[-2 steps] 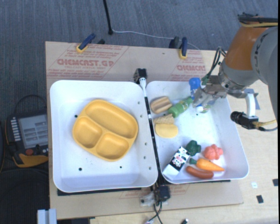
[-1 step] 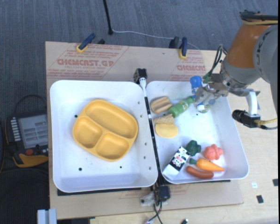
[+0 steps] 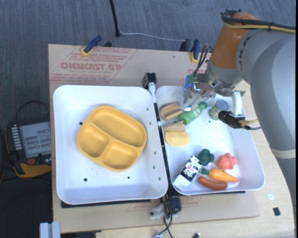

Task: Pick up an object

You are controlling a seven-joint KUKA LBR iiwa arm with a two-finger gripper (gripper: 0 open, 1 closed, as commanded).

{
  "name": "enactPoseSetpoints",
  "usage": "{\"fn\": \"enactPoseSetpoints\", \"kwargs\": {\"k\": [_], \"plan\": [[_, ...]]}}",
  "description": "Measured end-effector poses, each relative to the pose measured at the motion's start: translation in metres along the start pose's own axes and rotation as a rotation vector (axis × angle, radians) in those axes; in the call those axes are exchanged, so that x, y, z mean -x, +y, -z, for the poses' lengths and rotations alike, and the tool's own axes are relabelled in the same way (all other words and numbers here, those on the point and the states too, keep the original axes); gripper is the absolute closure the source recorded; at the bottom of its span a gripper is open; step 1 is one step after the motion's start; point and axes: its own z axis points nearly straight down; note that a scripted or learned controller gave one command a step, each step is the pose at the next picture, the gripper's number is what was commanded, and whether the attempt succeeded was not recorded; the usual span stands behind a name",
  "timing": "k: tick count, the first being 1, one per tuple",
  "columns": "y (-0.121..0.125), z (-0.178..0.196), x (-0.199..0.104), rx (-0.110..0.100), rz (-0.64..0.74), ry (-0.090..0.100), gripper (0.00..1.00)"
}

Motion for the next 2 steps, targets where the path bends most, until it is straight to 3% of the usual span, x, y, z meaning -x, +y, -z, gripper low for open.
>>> {"fn": "enactPoseSetpoints", "kwargs": {"k": [1,2], "plan": [[0.002,0.001,0.000,0.008,0.000,-0.002,0.00],[0.001,-0.032,-0.001,0.004,0.000,-0.001,0.00]]}}
